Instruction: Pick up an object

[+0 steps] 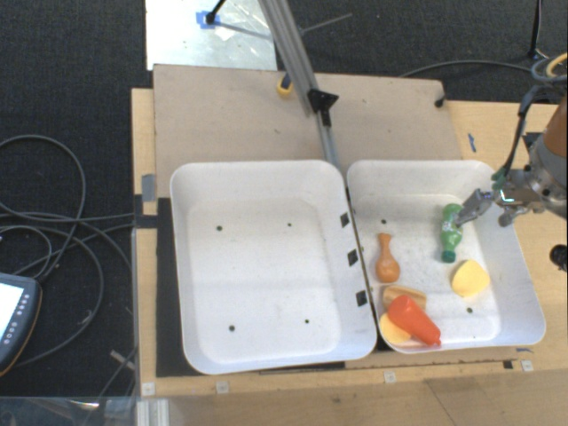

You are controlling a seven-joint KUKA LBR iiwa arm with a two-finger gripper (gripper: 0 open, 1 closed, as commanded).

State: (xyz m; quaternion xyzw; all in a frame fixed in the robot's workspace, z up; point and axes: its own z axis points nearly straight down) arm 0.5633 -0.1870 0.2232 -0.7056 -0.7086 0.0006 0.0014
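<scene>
Black cables (44, 229) and a tablet (13, 313) lie on dark carpet (71, 60)

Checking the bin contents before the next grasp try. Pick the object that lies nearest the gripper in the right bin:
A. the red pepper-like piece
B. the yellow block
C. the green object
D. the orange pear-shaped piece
C. The gripper sits at the upper right of the right bin, right by the top of the green object; the other pieces lie lower down in the bin.
</scene>
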